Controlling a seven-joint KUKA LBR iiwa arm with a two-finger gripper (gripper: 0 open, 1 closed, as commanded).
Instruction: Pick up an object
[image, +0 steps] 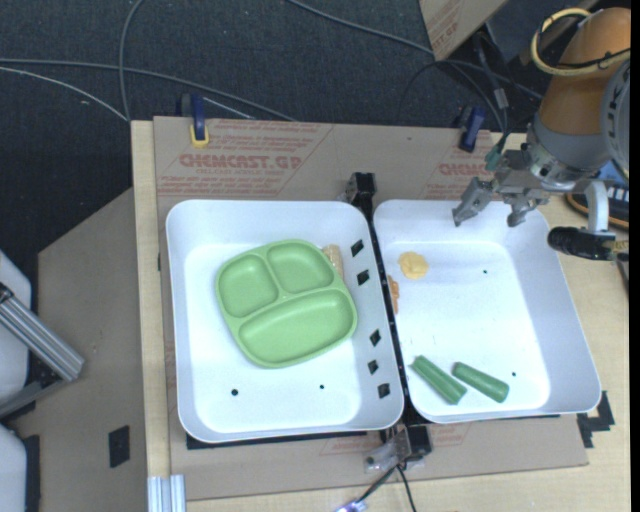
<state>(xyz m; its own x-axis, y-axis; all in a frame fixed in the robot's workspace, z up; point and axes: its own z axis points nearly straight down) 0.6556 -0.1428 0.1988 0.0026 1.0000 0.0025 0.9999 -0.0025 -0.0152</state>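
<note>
- The gripper (497, 206) hangs over the far edge of the right bin (560, 300), its two fingers (468, 208) spread wide apart with nothing between them.
- Candidates in that bin: a small yellow piece (413, 265) toward the far left, and two green sticks, the left one (439, 380) and the right one (481, 382), lying side by side near the front edge, close but seemingly just apart.
- The left bin (190, 300) carries a green divided plate (287, 301), with a pale object (333, 258) peeking out at its far right rim.
- My read: this is the approach, no target reached yet.
- The yellow piece sits nearest the gripper, a short reach to the left and nearer.
- To do it well, centre the spread fingers over the piece before dropping, and go low enough to catch something that small.
- For a stick, turn the fingers across its narrow width, and pick the right one so the neighbour stays out of the way.
- Bare worktop (300, 150) lies beyond the bins.
</note>
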